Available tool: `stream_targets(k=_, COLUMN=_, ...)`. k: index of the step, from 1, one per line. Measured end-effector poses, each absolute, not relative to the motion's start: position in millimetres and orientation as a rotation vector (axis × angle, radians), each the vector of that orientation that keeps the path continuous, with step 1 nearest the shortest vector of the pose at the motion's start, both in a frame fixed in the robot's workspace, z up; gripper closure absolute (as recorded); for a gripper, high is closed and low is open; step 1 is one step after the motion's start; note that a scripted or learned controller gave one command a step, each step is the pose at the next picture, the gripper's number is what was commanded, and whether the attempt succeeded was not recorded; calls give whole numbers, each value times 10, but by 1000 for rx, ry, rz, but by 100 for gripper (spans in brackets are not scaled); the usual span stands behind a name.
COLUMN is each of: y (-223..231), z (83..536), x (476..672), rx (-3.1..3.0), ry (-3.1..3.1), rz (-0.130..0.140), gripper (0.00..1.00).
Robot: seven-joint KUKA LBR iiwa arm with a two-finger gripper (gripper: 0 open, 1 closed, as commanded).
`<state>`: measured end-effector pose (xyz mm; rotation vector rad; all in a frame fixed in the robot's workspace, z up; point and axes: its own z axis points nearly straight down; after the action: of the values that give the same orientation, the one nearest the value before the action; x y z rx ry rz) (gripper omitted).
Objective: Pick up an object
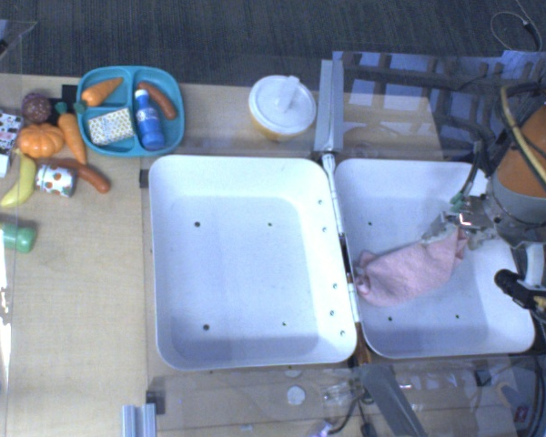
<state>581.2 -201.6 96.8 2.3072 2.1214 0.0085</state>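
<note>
Pink cloth [408, 272] lies in right bin [491, 335], left half, its upper right corner drawn up to gripper [459, 218]. Gripper apparently clamped on that corner, though view there is small and cluttered. Left bin [241, 258] beside it. Blue divided plate [129, 110] on bench [73, 317] holds toy carrot, bottle, sausage.

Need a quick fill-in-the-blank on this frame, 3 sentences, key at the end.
1. The pink cloth lies in the ____ white bin as the camera sees it.
2. The blue bottle lies in a divided ____ tray.
3. The gripper is at the cloth's ____ end.

Missing words: right; blue; right
</note>
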Motion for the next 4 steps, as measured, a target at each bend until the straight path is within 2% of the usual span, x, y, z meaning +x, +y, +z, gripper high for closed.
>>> stream_targets(k=1, y=-1603, z=1583, x=5866, rx=2575, ry=1797, rz=4, gripper=0)
stream_targets(k=2, y=-1604, z=1582, x=5865, rx=2575, ry=1797, rz=3, gripper=0)
stream_targets(k=3, y=-1662, z=909, x=5464, rx=2420, ry=1986, rz=16, gripper=0)
stream_targets(k=4, y=-1919, z=904, x=5636, rx=2298, ry=2128, rz=14, gripper=0)
